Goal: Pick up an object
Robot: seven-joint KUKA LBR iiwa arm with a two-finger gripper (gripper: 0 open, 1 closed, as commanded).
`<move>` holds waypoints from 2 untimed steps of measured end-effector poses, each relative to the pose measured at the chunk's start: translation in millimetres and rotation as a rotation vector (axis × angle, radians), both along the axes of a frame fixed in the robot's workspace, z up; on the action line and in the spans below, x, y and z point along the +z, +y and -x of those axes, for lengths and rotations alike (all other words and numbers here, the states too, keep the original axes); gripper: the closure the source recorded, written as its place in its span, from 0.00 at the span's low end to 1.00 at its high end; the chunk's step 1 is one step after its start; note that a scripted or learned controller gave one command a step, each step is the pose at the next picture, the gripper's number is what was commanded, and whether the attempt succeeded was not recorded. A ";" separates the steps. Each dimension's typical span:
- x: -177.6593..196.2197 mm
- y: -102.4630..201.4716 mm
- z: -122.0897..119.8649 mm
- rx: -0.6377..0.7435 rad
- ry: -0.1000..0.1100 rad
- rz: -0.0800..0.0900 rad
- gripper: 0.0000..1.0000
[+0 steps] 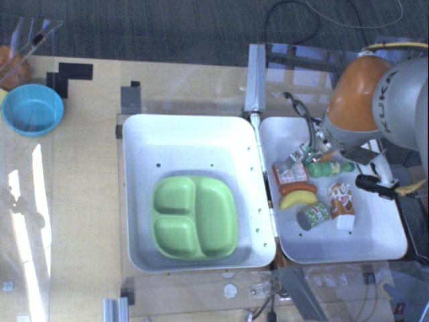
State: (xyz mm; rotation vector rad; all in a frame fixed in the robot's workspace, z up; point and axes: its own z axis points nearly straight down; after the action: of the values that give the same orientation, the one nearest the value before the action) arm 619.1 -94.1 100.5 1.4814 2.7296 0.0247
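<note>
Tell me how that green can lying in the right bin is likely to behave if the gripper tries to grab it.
The green can lies on its side, so it will probably roll if nudged. Its rounded, likely smooth wall may slip between fingers. The banana and the small carton lie close beside it, so either could get bumped.

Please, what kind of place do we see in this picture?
Probably a robotics lab test bench, not a home kitchen. A grey robot arm with an orange band reaches over two shallow white plastic bins, loose black cables lie on the dark floor, and the food items look like toys, such as a yellow plastic banana.
</note>
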 end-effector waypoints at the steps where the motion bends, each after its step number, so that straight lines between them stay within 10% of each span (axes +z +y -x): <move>1: -1.4 0.9 -17.0 0.086 0.013 0.002 0.00; 2: -1.5 0.9 -17.0 0.086 0.013 0.001 0.00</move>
State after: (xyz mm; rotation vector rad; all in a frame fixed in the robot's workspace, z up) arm 636.2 -93.2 98.9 1.3684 2.8008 0.0155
